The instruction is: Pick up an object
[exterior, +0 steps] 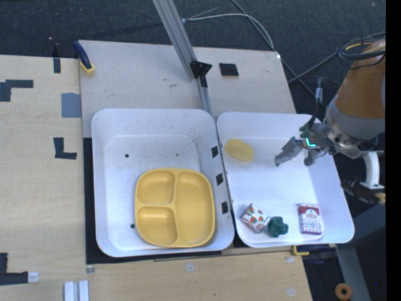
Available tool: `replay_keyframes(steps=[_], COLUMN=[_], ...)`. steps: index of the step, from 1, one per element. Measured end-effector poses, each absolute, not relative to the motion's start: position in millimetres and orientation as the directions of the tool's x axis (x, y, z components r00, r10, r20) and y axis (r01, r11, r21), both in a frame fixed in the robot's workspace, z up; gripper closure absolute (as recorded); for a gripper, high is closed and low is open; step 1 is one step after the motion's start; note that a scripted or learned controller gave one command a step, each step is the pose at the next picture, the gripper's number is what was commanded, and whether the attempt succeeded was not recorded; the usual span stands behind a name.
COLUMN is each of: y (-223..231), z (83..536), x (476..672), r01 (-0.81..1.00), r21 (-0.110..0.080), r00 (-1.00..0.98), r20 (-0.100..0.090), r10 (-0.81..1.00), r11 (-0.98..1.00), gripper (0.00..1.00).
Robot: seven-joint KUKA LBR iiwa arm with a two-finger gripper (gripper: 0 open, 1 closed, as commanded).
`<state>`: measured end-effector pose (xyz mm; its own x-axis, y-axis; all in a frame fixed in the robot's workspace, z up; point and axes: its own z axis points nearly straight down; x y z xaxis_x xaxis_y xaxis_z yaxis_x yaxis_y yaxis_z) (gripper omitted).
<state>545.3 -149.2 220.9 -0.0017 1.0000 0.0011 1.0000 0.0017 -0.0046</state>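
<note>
L bin holds a yellow tray. R bin: pale yellow lump at top-left; carton, green toy, red box along the front. Gripper hangs w/ fingers spread, nothing between them, nearest the rounded, soft-looking lump. Nothing picked yet; approach, grasp and lift remain.

Arm: one unit, rounded casing. Broad orange band at the upper segment, smooth and slightly glossy; light grey collar directly below it. Black cables looped over the top of the orange section. Wrist block dark grey, with a small teal-green light on its face. Gripper: two slim dark grey fingers. White curved fitting and a black bracket at the arm's lower side.
</note>
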Motion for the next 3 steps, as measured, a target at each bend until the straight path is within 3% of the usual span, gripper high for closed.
replay_keyframes(steps=[1,3], y=[-149.3,-143.9], z=[221.9,97.3], x=[546.0,541.4], r01=[1.000,1.000], r21=[-0.002,-0.005], r00=[-0.002,-0.001], r20=[0.001,0.000], r10=[1.000,1.000], r11=[0.002,0.001], gripper=[0.00,0.00])
